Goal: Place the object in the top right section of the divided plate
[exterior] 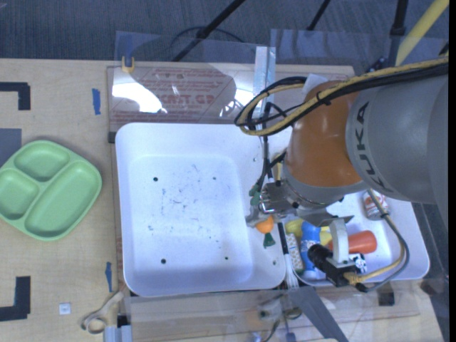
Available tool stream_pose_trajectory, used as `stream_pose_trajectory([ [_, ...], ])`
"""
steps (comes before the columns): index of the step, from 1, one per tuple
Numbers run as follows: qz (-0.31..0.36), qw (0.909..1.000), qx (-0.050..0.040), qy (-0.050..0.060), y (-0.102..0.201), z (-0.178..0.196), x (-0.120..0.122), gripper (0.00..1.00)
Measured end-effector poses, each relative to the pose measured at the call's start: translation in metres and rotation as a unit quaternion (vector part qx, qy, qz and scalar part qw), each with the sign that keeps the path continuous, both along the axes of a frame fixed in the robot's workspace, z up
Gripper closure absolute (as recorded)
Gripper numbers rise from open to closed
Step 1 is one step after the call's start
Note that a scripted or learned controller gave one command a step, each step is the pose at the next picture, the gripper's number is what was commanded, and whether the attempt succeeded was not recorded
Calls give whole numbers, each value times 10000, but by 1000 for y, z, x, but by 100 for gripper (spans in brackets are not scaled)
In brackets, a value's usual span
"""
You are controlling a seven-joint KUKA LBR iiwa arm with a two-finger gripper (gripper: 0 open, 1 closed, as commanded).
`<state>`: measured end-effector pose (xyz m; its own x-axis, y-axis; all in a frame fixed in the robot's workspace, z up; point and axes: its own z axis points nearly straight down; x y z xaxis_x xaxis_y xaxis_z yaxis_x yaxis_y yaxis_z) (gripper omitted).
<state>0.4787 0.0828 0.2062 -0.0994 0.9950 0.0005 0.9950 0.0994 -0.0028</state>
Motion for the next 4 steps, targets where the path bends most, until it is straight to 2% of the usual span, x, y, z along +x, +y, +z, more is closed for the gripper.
stream_pose_trajectory([
  [1, 562, 9984, 3, -9, 67, -113, 0, 100],
  [2, 2009, 9796, -5, -79, 112, -116, 5, 100],
  [3, 205, 9998, -4, -8, 131, 2, 0, 100],
  [4, 265, 9996, -1, -10, 136, -112, 0, 100],
])
